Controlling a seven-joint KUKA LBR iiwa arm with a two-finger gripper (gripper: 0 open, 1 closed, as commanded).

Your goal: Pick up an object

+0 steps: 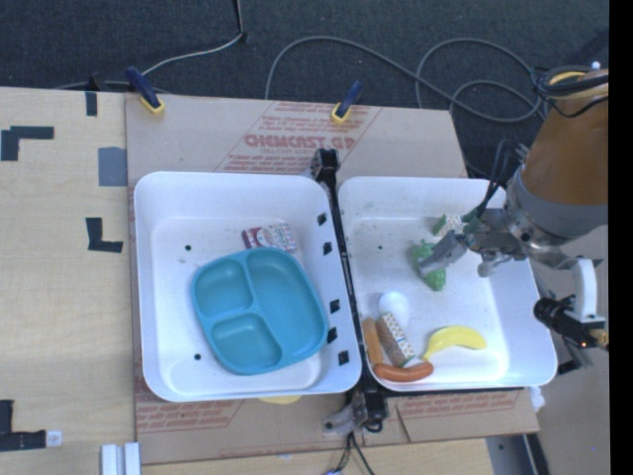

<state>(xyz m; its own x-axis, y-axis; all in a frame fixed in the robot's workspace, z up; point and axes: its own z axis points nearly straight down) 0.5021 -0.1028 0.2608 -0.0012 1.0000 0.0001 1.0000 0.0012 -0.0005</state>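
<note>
Grey gripper (442, 252) low over right bin (514, 364), touching green object (432, 268); grip unclear. Yellow banana (456, 340) near, below. Blue tray (258, 310) well left.

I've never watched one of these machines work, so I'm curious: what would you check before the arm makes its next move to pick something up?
1. Pincer over the bin with the objects: ok, it is above the right bin.
2. Target near the pincer: ok, a green object lies right at its tip.
3. Object actually gripped: cannot tell, the tip overlaps it.
4. Neighbours clear of the target: ok, the yellow banana, the sausage and the small bottle lie apart, nearer the front wall.
5. Left bin out of the way: ok, the blue divided plate sits there, beyond the divider.
</note>
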